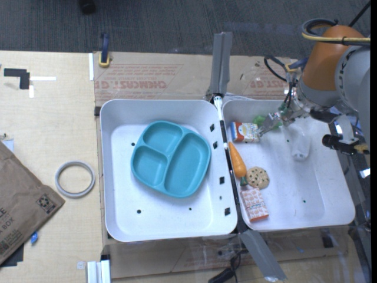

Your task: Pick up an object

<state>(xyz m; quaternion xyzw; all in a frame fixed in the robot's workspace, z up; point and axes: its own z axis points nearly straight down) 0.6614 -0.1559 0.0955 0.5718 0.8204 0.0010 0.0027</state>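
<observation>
The right bin [321, 208] holds several small objects. A white and orange carton [243, 132] lies at its far left, with a green item [260, 121] just beyond it. An orange carrot [237, 160] lies along the left wall. Below it sit a round cookie [257, 177] and a red and white packet [254, 204]. A pale, whitish object [300, 145] rests near the middle. My gripper [275, 120] hangs low over the bin's far part, right beside the green item and the carton. The view does not show anything held in it.
The left bin [115, 217] carries a teal divided plate [171, 158]. On the bench at the left lie a roll of tape [75, 178] and a brown cardboard box [20, 208]. The arm's orange band [330, 63] and grey wrist stand over the right bin's far right corner.
</observation>
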